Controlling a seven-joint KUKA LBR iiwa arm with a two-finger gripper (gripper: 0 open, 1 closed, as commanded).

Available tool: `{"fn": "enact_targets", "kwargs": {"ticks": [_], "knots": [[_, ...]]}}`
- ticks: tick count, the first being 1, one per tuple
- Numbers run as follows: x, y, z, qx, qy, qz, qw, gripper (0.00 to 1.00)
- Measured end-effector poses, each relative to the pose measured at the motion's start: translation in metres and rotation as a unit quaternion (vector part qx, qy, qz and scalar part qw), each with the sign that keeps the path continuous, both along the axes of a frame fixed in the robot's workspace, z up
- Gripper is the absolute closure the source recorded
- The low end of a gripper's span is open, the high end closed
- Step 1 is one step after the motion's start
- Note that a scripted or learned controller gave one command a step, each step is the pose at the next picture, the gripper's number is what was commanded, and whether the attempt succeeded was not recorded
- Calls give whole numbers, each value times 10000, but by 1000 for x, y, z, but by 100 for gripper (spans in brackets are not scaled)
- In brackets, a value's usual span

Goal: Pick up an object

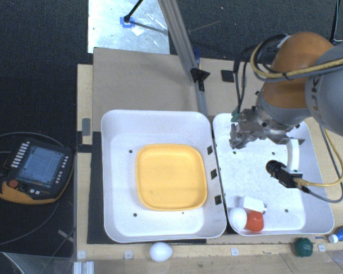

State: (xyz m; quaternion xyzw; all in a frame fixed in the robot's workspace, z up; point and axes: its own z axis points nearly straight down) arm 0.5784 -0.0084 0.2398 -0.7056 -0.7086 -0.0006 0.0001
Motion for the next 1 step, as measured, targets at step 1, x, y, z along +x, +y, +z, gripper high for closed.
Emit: {"fn": "enact_targets", "kwargs": {"ticks": [1], "knots": [[-16, 55, -11, 0, 5, 5, 10000, 100]]}}
